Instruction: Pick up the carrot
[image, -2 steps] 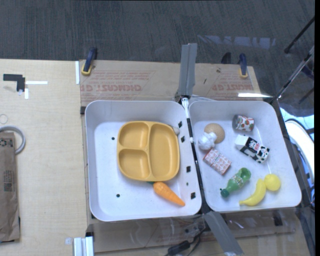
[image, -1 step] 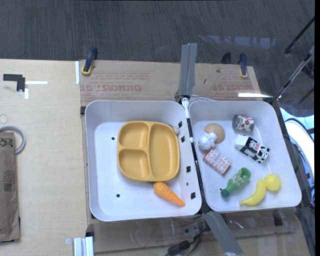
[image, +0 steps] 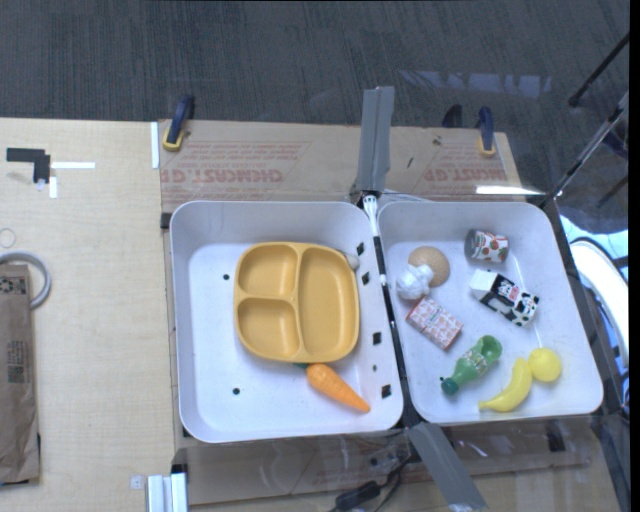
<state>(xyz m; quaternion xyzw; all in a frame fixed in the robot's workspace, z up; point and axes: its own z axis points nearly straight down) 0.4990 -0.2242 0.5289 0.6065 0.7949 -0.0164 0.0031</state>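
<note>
Carrot lying in the left bin, down near its front edge, just below the yellow divided plate and touching its rim. Claw's state: cannot tell. Right bin holds banana and green bottle.

The orange plastic carrot lies in the left white bin, just in front of the yellow three-part tray, touching its front edge. The right white bin holds the green toy bottle and the yellow banana to that bottle's right.
</note>
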